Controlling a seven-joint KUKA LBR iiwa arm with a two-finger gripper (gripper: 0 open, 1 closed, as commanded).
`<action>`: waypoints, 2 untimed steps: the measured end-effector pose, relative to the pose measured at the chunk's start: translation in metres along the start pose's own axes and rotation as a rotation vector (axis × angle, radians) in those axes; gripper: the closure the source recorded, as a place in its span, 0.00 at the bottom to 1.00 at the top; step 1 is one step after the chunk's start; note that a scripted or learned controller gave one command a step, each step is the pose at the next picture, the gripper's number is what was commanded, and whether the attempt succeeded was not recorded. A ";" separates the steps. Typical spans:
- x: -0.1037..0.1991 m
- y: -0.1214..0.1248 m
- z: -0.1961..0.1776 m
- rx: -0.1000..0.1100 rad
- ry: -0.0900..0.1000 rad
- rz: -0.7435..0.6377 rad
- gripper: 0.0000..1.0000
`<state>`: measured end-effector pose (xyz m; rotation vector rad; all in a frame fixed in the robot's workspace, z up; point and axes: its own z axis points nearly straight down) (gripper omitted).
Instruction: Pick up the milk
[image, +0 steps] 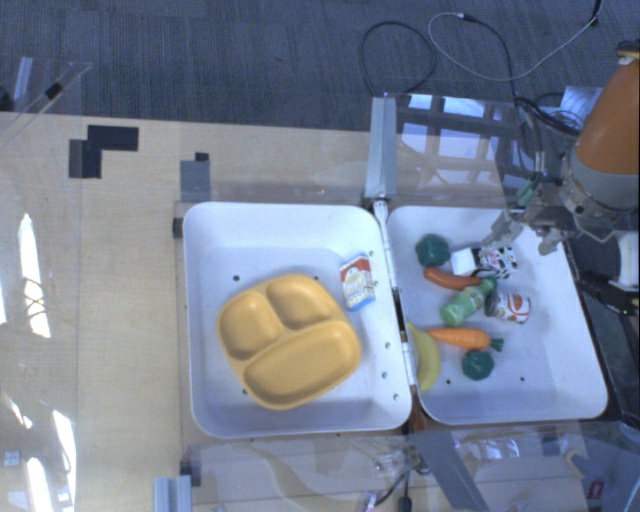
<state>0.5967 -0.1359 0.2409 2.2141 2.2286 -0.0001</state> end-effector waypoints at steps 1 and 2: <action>0.008 0.057 0.005 -0.003 -0.001 0.036 0.00; -0.056 0.065 0.116 -0.014 -0.004 -0.018 0.00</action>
